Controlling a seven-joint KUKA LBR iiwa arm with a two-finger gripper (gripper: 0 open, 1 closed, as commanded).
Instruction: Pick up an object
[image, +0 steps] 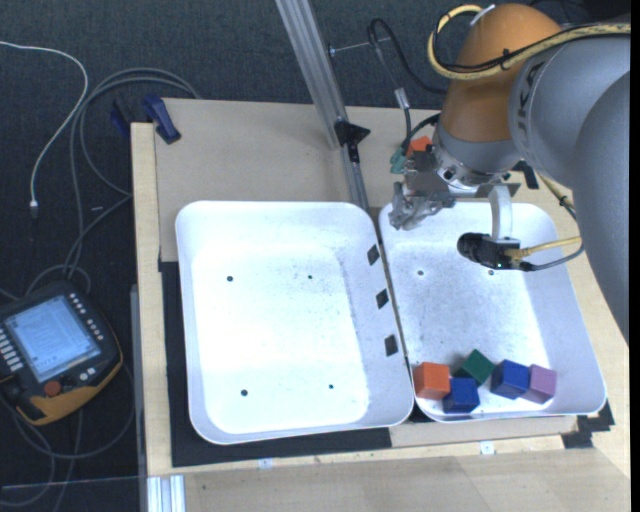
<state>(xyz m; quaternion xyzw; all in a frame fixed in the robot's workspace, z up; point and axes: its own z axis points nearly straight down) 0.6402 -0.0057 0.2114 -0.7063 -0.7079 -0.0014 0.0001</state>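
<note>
Gripper poised over far left corner of right bin, beside the divide from left bin; finger opening not discernible, nothing seen between them. Five blocks clustered along near edge of right bin, well apart from gripper: orange block, blue block, green block, second blue block, purple block. Handheld control pendant lying off bench at left.

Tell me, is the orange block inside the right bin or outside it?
Inside. The orange block lies on the floor of the right bin, at its near edge, next to the blue blocks.
</note>
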